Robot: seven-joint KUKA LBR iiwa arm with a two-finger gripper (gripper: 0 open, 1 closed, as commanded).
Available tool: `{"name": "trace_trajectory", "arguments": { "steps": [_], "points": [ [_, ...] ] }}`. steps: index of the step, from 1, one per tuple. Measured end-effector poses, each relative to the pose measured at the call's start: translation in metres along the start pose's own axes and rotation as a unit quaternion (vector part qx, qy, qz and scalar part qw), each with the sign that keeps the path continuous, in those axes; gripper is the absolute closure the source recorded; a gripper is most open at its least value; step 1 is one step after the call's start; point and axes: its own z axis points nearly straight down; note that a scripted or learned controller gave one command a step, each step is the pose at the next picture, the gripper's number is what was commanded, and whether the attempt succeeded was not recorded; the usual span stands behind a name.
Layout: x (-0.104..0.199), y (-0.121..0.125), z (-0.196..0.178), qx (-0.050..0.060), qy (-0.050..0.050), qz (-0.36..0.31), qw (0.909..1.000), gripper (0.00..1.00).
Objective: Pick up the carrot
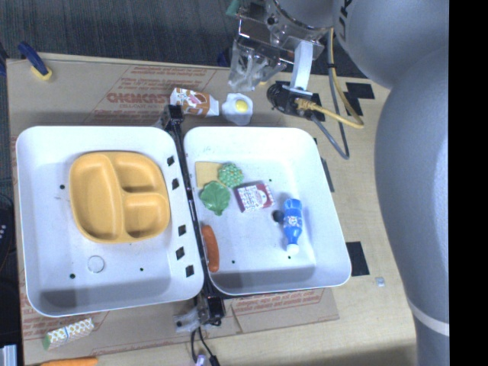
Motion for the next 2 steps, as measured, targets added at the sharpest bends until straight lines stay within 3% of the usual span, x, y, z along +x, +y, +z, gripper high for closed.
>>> {"name": "trace_trajectory", "arguments": {
  "steps": [1, 2],
  "points": [
    [0.013, -0.005, 0.057, 0.001, 0.000, -0.099, 0.9950, 1.00],
    [-0.026, 0.008, 0.114, 0.001, 0.000, -0.142, 0.9898, 1.00]
  ]
}}
